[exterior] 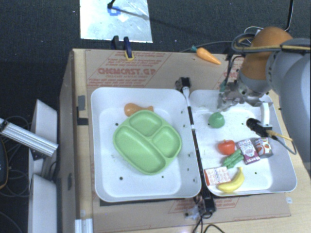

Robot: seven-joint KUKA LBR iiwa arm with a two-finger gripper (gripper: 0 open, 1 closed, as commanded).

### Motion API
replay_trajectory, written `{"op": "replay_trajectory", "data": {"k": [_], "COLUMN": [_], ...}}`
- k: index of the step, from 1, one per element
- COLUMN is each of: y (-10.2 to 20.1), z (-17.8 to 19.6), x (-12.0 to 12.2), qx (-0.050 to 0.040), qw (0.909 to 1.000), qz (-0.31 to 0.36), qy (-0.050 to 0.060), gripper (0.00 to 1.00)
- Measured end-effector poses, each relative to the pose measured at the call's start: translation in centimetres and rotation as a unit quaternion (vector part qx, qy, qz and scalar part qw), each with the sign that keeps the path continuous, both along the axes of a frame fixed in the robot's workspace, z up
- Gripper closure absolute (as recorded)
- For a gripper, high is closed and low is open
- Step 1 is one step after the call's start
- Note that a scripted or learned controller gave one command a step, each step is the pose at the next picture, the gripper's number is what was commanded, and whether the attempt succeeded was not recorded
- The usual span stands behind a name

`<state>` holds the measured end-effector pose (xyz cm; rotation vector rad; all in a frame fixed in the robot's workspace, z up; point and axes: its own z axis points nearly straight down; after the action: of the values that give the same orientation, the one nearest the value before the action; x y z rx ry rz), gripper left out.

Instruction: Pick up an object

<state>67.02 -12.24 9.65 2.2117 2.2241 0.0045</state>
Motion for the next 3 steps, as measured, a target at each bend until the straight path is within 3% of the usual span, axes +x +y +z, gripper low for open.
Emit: {"op": "replay_trajectory", "data": {"k": [1,2,3], "y": [0.0,0.0,0.0], "z": [0.0,-1.1,0.0], "x": [0.0,-0.1,0.0], "qx": [0.0000,0.0004,0.0000], "qw": [1.0000,1.0000,1.0000], "qz": [0.000,-0.001,0.000], "qy": [0.000,0.002,0.000], "gripper": [0.00,0.00,1.00]}}
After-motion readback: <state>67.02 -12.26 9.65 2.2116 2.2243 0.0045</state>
